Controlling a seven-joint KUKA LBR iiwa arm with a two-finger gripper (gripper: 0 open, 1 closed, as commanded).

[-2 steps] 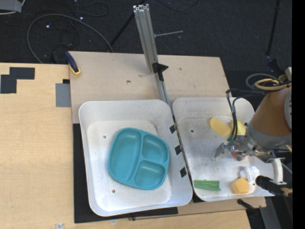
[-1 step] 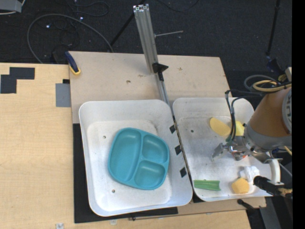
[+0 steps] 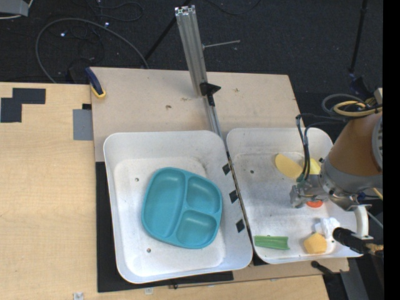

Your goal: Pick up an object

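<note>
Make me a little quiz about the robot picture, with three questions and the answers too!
1. True or false: the blue divided plate lies in the left bin.
2. Which is nearest the gripper? A) yellow piece B) green block C) blue divided plate
3. Fill in: the green block lies in the ____ bin.

Key: 1 true; 2 A; 3 right.

A wooden table (image 3: pixel 44 167) carries two shallow white bins: the left bin (image 3: pixel 119 167) and the right bin (image 3: pixel 262 186), touching side by side. A metal post (image 3: pixel 192 49) rises at the far side. Black cables (image 3: pixel 69 30) loop on the dark floor (image 3: pixel 281 30) beyond.
</note>
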